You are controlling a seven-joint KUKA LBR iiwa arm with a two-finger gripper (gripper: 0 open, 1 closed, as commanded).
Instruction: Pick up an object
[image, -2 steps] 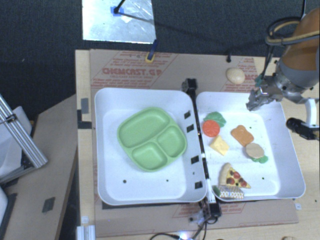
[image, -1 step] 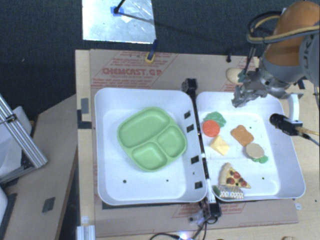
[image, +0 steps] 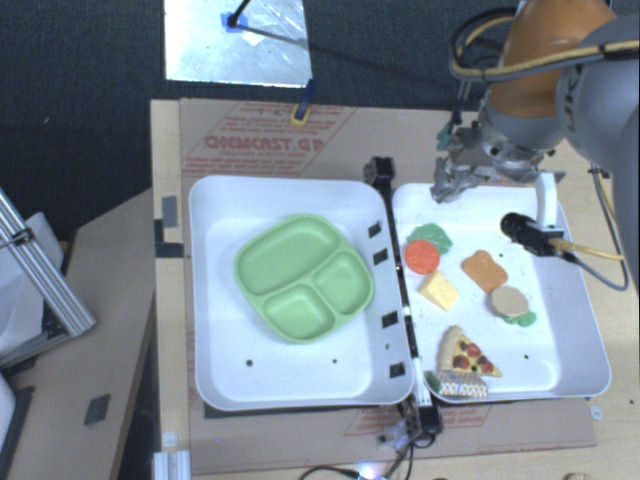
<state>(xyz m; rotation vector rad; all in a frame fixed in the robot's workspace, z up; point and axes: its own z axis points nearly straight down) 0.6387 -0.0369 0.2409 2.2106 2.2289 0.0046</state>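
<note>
Bench, 2 white bins side by side on a cardboard sheet point(image: 270, 140) with red print. Left bin point(image: 215, 228): 1 green plate point(image: 303, 276) with 3 compartments, lying flat near the middle and turned at a slant to the bin walls. Right bin point(image: 565, 333): toy food pieces, all resting on the floor. Tomato slice point(image: 422, 257) close to the wall between the bins, touching a green leaf point(image: 432, 234) just behind it. Cheese wedge point(image: 438, 291) just in front of the tomato slice. Toast point(image: 484, 269) to the right of the tomato slice, apart from it. Round tan piece point(image: 511, 303) on a green base, just in front of the toast on its right. Pizza slice point(image: 465, 352) nearer the front rim, point toward the cheese wedge. A small pale patterned piece point(image: 460, 389) sits at the front rim (too small to identify). Arm enters from the right; gripper point(image: 452, 186) stands at the far left corner of the right bin, behind the green leaf and clear of every food piece. How wide the gripper stands cannot be told from this angle. A shiny foil sheet point(image: 238, 23) lies beyond the cardboard sheet, at the far side.
</note>
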